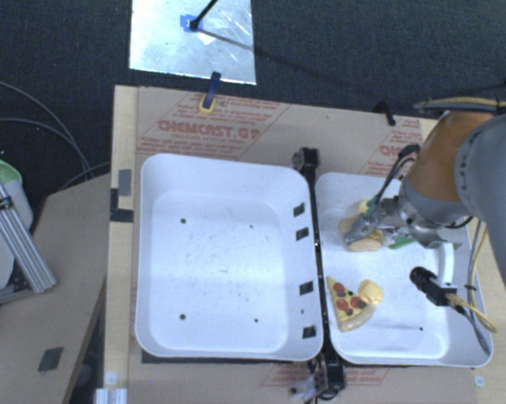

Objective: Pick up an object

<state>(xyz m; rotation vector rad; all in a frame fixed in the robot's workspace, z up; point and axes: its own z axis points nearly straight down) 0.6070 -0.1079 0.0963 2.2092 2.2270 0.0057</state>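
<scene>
My claw [363,232] is down in the right bin [416,342], on a pale yellow toy [364,240]; I cannot tell whether it grips. Nothing looks lifted yet. The pizza slice [352,300] lies nearby, the left bin [164,182] beyond.

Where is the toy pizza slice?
The pizza slice lies in the right bin, near its left wall, below the gripper.

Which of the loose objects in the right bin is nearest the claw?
The pale tan piece right at the claw; the pizza slice lies farther toward the bin's front.
</scene>
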